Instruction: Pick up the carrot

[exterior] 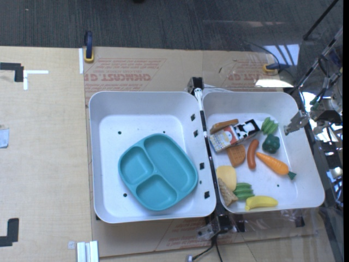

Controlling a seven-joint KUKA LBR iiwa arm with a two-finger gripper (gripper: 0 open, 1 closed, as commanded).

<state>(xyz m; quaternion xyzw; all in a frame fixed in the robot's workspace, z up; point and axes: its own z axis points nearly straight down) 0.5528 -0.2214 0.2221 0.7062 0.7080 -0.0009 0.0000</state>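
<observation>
Two white bins on counter (43, 162), carrot in right bin.
Left bin (103, 113): smooth teal plastic tray (158, 171), three compartments, rounded corners. Right bin (305, 168): glossy toy food, namely pale potato (227, 176), small printed carton (229, 137), red sausage (251, 154), dark green pepper (271, 143), yellow banana (260, 202) at near edge. Carrot (274, 164): tapered, orange, green tip, lying diagonal mid-right. Tool (297, 123) at bin's right rim, above-right of carrot, apart from it; can't tell if released or clenched.

One fixed camera looks down slantwise on both white bins (98, 162).
</observation>
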